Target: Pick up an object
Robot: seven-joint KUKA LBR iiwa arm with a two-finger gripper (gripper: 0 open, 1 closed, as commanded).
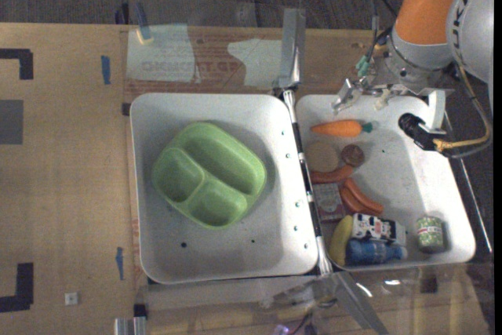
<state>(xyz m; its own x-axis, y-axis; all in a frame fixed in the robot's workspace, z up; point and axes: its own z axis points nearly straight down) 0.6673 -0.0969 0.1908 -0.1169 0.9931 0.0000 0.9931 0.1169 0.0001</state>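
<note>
Green tray (209, 174) in L bin (157, 247); carrot (339, 128), toys in R bin (455, 243).

I see my arm (439, 4) coming in from the upper right, its orange band bulging just above the wrist and the grey housing off to the right of that. Below the band the wrist narrows into the end effector (357, 90), which reaches down and to the left. A black cylindrical part (416, 129) juts out below and to the right of the end effector, with yellow cable looping off it.
</note>
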